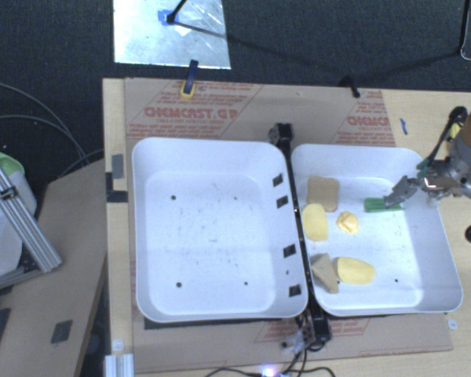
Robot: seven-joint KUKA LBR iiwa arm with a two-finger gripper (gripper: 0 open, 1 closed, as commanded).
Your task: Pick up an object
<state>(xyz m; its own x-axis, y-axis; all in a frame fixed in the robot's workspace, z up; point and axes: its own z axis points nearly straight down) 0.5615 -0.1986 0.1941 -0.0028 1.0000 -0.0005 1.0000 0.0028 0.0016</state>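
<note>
Over the right bin, the gripper hangs at three o'clock, touching a green block; its grip can't be told.

The arm comes in over the right edge of the bench as a bulky grey body, its upper surface lit to a pale tan at the frame's border. A thin dark cable curves along its near side, ending in a small rounded black fitting at the top. The wrist narrows to a metallic grey block with a small bright reflection and a tiny teal mark. From it extends the gripper, slim, grey and angular, with darker edges.
</note>
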